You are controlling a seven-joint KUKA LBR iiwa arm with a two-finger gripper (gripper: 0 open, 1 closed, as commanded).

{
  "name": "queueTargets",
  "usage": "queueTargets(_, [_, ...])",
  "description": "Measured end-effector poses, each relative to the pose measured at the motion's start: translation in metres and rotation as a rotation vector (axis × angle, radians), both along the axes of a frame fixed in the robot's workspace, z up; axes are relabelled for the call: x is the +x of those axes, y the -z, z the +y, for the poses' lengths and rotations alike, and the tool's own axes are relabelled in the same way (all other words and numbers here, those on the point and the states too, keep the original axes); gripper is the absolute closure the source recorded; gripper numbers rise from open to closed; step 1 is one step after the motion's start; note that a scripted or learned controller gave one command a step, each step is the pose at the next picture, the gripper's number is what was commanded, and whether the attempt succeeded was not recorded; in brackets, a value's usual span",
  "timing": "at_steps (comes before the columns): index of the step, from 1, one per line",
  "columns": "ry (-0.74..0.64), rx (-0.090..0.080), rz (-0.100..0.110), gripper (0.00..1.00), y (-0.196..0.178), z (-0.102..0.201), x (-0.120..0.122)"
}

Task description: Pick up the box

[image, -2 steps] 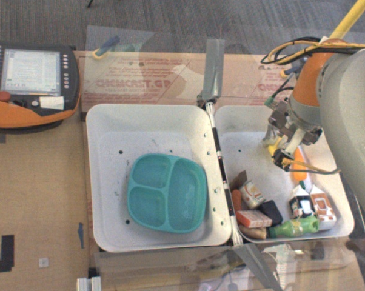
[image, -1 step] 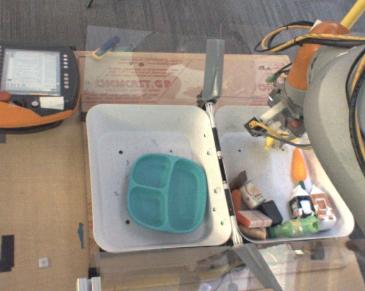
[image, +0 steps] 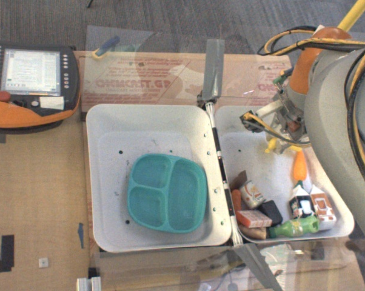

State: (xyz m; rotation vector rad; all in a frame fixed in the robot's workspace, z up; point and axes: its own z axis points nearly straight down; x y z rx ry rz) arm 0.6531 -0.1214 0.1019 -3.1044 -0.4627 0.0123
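Observation:
A flat salmon-coloured box (image: 253,218) lies near the front left corner of the right bin (image: 231,139), beside a black block (image: 271,211). My gripper (image: 278,128) hangs over the back of the right bin, well behind the box and apart from it. Cables and the wrist body crowd it. A small yellow piece (image: 272,145) shows just below it.
The right bin also holds a small can (image: 251,194), a carrot (image: 299,165), two little cartons (image: 311,205) and a green bottle (image: 294,227) along the front. A teal divided plate (image: 168,192) lies in the left bin (image: 103,162). A teach pendant (image: 31,83) rests at far left.

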Motion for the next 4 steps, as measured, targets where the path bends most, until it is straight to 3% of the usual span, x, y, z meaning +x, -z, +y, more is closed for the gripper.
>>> queueTargets(1, [0.054,-0.001,-0.003,1.0,-0.022,0.02,0.007])
queueTargets(2, [0.086,0.0,-0.007,1.0,0.018,0.027,0.004])
queueTargets(3, [0.097,-0.001,-0.005,1.0,-0.037,0.027,0.006])
queueTargets(4, [0.097,0.001,-0.007,1.0,0.017,-0.012,-0.078])
